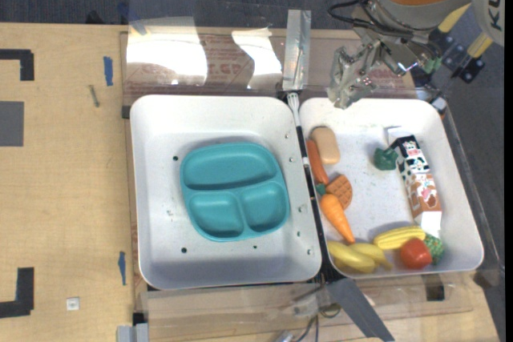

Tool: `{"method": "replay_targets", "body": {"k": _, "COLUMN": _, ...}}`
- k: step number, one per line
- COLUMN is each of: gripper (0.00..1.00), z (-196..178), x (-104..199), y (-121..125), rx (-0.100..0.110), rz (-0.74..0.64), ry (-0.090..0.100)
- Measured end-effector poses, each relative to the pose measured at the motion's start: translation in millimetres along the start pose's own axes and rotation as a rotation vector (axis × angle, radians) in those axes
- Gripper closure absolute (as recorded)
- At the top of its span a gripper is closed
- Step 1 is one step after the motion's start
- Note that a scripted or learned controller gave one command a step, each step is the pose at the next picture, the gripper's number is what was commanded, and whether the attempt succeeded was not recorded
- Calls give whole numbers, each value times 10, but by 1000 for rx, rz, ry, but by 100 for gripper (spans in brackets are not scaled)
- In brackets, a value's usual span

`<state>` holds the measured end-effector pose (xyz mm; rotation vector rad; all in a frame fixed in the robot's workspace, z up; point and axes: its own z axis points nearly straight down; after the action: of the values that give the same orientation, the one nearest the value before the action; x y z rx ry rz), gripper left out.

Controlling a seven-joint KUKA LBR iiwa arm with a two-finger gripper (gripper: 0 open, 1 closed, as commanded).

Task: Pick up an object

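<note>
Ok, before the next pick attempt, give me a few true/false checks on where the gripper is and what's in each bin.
1. The teal divided tray lies in the left bin. True.
2. The gripper is holding the carrot. False: the carrot lies in the right bin, and the gripper hangs over that bin's far edge with nothing seen between its fingers.
3. The milk carton lies along the right bin's right side. True.
4. The banana sits on the teal tray. False: it lies at the near edge of the right bin.
5. The red tomato is in the left bin. False: it is in the right bin's near corner.
</note>
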<state>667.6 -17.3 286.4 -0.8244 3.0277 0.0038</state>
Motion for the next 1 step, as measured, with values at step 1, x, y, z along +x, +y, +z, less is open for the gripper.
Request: {"method": "replay_targets", "body": {"k": 1, "gripper": 100, "z": -45, "x": -261, "y": 439, "rx": 3, "rz": 5, "ry": -5}}
